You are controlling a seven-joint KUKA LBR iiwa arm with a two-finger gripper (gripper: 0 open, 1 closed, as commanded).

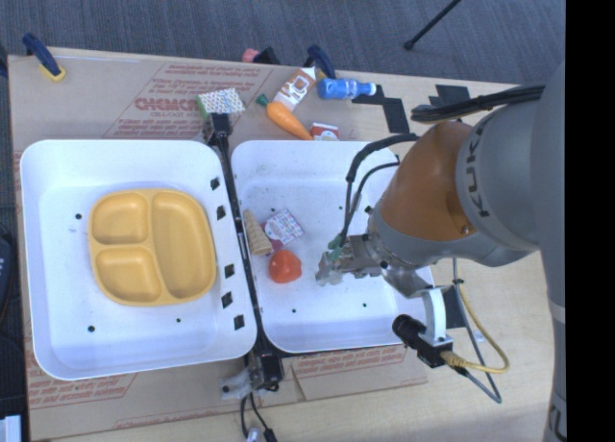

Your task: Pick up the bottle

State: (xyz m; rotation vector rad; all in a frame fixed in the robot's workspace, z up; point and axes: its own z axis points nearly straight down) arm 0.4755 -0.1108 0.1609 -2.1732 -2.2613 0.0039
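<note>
**Bottle lies outside the bin, up and away from the gripper**

The gripper (332,265) sits low inside the right bin (317,330), near its middle, and nothing can be seen between its tips. The blue bottle (344,89) is not in that bin at all: it rests on the cardboard sheet (144,104) beyond the bin's far rim, well apart from the gripper, almost straight up the view from it and a little to the right. Its long axis runs roughly left to right across the view, cap end to the right (the body is the deeper blue part, on the left).

Closer to the gripper, just to its left, lie a red tomato-like toy (284,266) and a small printed packet (283,228). Up near the bottle, to its left, are a toy carrot (285,119) and a white-and-orange carton (297,87).

The arm (452,190) reaches in from the right, its orange band bulking over the bin's right half, wrist bent down so the tool points left and downward. Whether the tips are spread or pressed together is too small and blurred to tell.

My reading: the coming move calls for lifting clear of the rim, then travelling away over it towards the bottle.
</note>
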